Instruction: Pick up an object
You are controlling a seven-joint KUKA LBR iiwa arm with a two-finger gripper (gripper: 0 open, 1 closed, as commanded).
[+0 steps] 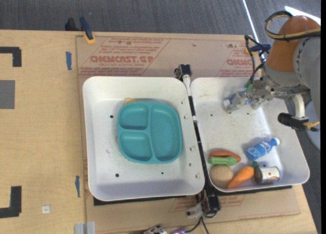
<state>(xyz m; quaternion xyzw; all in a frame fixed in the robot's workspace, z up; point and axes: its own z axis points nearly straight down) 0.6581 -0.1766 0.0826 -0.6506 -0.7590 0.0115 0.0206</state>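
My gripper (230, 104) hangs over the upper part of the right bin (285, 126), pointing left, with nothing seen in it. The loose objects lie well below it, at that bin's near end: a small blue bottle (262, 149), an orange carrot (242, 176), a red and green pepper (224, 156), a beige round potato (221, 175) and a dark can (268, 174). A teal divided plate (150, 132) lies in the middle of the left bin (97, 141).
The ridge where the two bins meet (193, 126) runs between them, with a black clamp (182, 70) at its far end. A small orange edge (129, 100) peeks from behind the plate. Brown cardboard (127, 57) lies under the bins.
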